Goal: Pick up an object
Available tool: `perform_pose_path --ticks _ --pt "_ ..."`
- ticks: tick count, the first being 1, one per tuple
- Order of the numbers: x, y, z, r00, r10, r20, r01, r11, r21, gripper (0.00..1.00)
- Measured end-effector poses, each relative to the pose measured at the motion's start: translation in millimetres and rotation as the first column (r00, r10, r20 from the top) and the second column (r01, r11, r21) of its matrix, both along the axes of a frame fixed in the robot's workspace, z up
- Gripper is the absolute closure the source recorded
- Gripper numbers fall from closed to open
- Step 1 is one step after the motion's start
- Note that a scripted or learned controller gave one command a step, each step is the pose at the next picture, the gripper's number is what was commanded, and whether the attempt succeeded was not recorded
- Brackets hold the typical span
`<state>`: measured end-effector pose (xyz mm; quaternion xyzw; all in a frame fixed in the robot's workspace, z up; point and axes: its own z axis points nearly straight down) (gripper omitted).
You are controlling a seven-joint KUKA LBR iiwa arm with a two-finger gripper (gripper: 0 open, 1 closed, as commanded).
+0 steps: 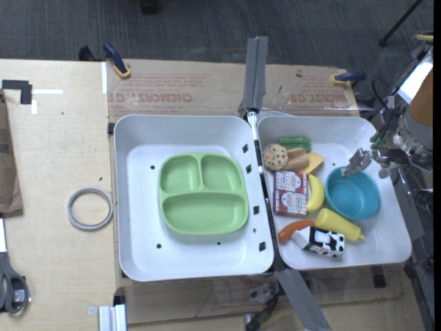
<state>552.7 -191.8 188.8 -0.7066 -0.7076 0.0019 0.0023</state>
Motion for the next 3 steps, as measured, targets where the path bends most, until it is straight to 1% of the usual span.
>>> perform_pose_path --ticks 1,2,3 --pt "20 42 -100 0.995 -0.095 0.002 0.095 0.995 -0.001 0.0" --pt "19 92 -100 0.984 -0.181 0.002 0.181 0.983 -0.008 0.0" --pt "-54 73 -100 0.988 -0.153 0.003 0.153 0.988 -0.002 0.0"
